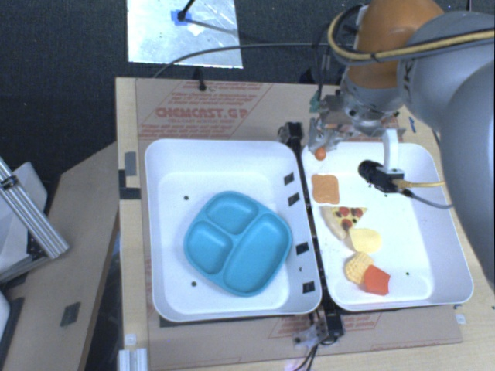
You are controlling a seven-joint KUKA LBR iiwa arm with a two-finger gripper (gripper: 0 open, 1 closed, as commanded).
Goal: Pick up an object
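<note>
My gripper hangs over the far left corner of the right bin, below the orange band of the arm. A small orange-red piece lies right under its tip, and whether it is gripped is unclear. Nearer in the same bin lie a brown square slice, a pizza slice, a pale yellow piece, a ridged yellow piece and a red-orange wedge.
A blue divided plate lies in the left bin. A black part with a yellow cable hangs over the right bin beside the gripper. The bins' shared wall runs just left of the food pieces.
</note>
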